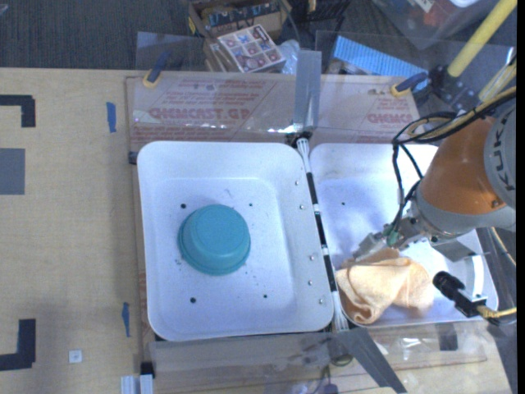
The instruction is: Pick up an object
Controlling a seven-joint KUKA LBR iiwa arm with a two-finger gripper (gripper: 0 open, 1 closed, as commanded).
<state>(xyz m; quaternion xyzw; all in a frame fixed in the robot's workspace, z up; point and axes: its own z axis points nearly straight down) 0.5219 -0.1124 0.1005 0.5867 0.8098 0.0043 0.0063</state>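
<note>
Pale wood makes up the desk [66, 245], marked with a few black squares and bits of blue tape. Past the far edge of the left bin [164, 310] lie clear plastic sheets and a heap of boxes and clutter.

That left bin is a shallow white tray with rounded corners. The right bin [353, 191] sits just beside it, their long walls touching along a seam on the side away from the bare wood.

The grey arm with its orange band [467, 179] reaches over the right bin from the side farthest from the left bin.

A teal bowl [215, 238] lies upside down near the middle of the left bin, apart from all its walls, with a few small dark specks [193, 300] scattered on the white floor around it.

A crumpled peach cloth [385, 290] lies in the right bin, in the near corner closest to the left bin, its edge against the shared seam.

The end effector [384, 241] is low over the far edge of the cloth, at or just above the fabric. Whether it is wide or narrow cannot be told, and no fabric is seen lifted.
</note>
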